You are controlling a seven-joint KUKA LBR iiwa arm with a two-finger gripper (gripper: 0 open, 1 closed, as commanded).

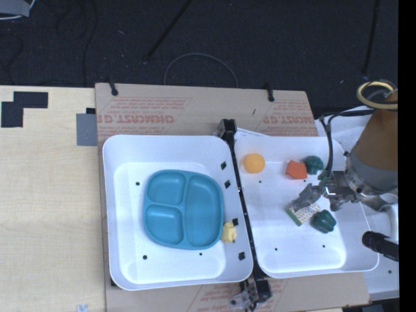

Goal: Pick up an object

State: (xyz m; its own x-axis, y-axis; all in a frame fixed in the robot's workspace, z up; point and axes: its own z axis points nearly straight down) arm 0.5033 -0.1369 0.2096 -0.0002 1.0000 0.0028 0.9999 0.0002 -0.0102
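Two white bins sit side by side on the tabletop. The gripper hangs low in the right bin, jaws spread open over a small flat patterned packet, beside a dark green lump. The packet looks light, thin and perhaps slippery, best pinched across its narrow edges.

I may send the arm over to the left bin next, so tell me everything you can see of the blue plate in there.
The blue plate is a rounded, plastic-looking tray moulded into three compartments: two smaller ones on its left half, one long one on its right. It lies flat, right way up, in the left bin, near the middle of the floor. Nothing rests in its compartments. A small yellow object sits against its lower right rim, apparently touching.
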